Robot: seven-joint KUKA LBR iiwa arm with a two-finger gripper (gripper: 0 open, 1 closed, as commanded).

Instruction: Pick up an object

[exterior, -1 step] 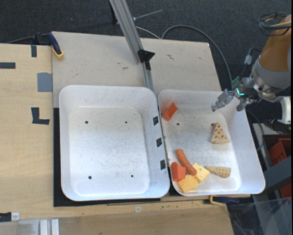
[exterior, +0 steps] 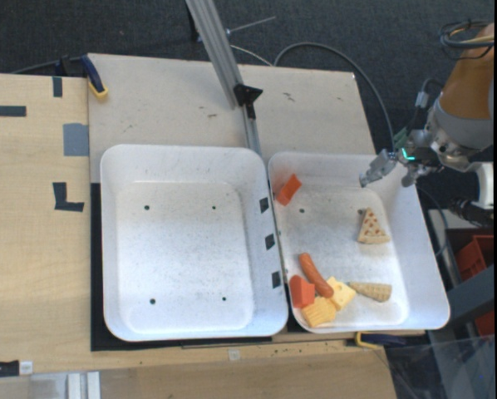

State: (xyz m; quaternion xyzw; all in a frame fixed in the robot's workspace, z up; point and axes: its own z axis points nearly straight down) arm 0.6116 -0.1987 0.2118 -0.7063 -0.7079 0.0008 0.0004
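Observation:
The right bin [exterior: 415, 248] holds several toy foods. An orange block [exterior: 288, 188] lies near its top left and a tan wedge [exterior: 371, 227] at mid right. Along the front lie a sausage [exterior: 314, 274], a red block [exterior: 302, 291], a yellow cheese piece [exterior: 341, 293], a yellow ridged piece [exterior: 320, 312] and a cone [exterior: 373, 290]. My gripper [exterior: 391, 173] hangs over the bin's top right corner, above and right of the wedge. It is open with nothing between its fingers.
The left bin [exterior: 115, 223] sits beside the right one, with a raised divider of rims [exterior: 267, 223] between them. A slanted metal pole [exterior: 219, 44] rises behind the bins. A cable [exterior: 332, 52] curves over the bench toward the arm.

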